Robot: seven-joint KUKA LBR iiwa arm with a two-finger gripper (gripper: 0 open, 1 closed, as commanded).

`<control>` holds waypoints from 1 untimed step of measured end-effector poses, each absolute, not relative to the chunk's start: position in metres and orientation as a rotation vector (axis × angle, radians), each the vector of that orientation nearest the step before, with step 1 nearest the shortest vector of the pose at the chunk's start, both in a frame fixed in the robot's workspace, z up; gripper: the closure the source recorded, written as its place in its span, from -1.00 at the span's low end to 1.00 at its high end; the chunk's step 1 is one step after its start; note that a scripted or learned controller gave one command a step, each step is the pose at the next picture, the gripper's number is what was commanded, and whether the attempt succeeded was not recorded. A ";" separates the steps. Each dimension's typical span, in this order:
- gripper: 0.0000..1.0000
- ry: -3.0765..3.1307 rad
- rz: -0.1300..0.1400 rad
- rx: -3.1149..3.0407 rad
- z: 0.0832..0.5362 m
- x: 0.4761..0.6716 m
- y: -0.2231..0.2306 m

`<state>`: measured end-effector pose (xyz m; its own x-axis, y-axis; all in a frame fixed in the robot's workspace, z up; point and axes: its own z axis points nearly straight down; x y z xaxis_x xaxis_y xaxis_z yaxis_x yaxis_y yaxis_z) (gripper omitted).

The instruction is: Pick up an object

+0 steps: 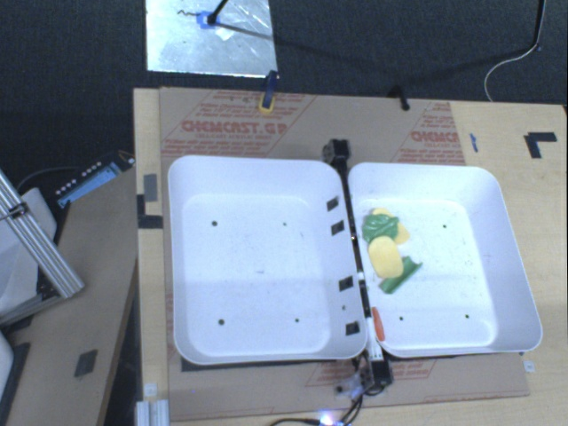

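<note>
Bench bears 2 bins; in the right bin (461, 264), toys (386, 256) bunch near its left wall, so a grab may slip. Jaw state: cannot tell.

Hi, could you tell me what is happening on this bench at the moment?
Two shallow white bins sit side by side on the bench. The right bin holds a small cluster of yellow and green objects near its left wall, and a small orange piece lies by the divider between the bins. The left bin shows bare white floor. Nothing is being grasped in this view, so the pick has not yet happened.
</note>
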<state>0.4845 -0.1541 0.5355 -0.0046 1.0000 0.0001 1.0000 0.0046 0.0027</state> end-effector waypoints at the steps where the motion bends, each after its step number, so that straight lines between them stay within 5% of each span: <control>1: 1.00 2.216 0.001 2.220 0.535 0.492 -0.208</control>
